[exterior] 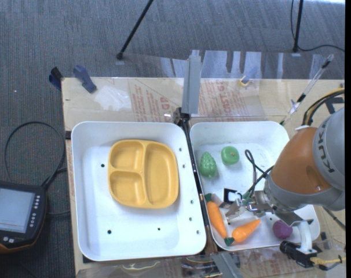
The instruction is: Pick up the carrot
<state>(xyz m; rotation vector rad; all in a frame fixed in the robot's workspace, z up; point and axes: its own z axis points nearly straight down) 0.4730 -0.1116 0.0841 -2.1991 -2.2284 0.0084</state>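
Orange and tapered, one carrot (pixel 216 219) lies lengthwise by the left wall of the right bin (pixel 262 129), near its front edge. A second carrot (pixel 245 231) lies slanted just to its right, its green end close to the first one's tip. The gripper (pixel 240 207) hangs low just above and between them, touching neither clearly; whether it is spread or pressed together cannot be told. Farther back sit a green leafy vegetable (pixel 208 164) and a green round fruit (pixel 230 154). A purple piece (pixel 282 230) rests at the right. The left bin (pixel 88 225) holds a yellow divided plate (pixel 143 173).
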